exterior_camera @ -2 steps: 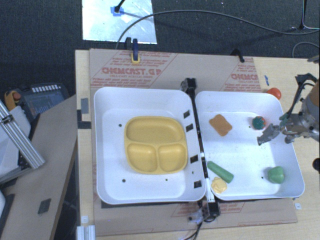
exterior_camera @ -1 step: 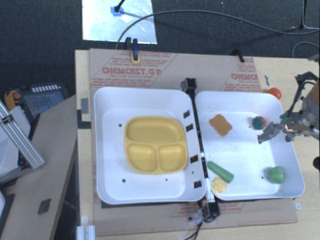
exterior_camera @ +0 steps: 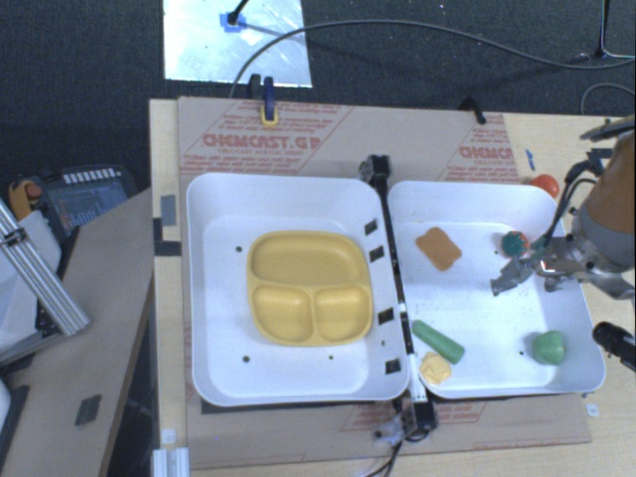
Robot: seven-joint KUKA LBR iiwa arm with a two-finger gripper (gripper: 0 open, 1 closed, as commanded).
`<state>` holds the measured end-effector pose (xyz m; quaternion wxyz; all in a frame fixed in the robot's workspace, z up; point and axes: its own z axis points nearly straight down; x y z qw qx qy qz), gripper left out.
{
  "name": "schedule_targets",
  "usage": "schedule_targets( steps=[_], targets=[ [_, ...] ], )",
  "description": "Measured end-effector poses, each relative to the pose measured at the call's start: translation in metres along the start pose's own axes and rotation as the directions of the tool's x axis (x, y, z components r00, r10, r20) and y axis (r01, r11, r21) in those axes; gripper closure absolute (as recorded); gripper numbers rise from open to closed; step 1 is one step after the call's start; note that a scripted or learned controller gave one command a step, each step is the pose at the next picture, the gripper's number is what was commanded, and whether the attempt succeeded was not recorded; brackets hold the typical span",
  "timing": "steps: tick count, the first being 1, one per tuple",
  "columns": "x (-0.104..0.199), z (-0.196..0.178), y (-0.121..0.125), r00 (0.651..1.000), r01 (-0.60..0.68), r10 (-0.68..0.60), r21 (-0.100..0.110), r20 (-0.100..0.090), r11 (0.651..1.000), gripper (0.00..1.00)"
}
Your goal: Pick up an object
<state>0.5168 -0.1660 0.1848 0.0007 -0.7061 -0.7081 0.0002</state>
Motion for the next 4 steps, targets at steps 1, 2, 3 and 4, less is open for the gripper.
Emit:
schedule_targets(
  steps=[1,2,3,4],
  targets=[
    [-0.003,0.061,-0.006,1.000,-0.002,0.002,0.002,0.000,1.000,0.00],
    [-0.002,0.102,-0.006,1.000,-0.002,0.002,0.000,0.000,1.000,0.00],
    [-0.003,0.090,-0.005,1.000,-0.001,0.001,-0.005,0.002,1.000,1.00],
    [-0.009,0.029,-0.007,1.000,-0.001,0.001,-0.007,0.003,1.000,1.00]
  ],
)
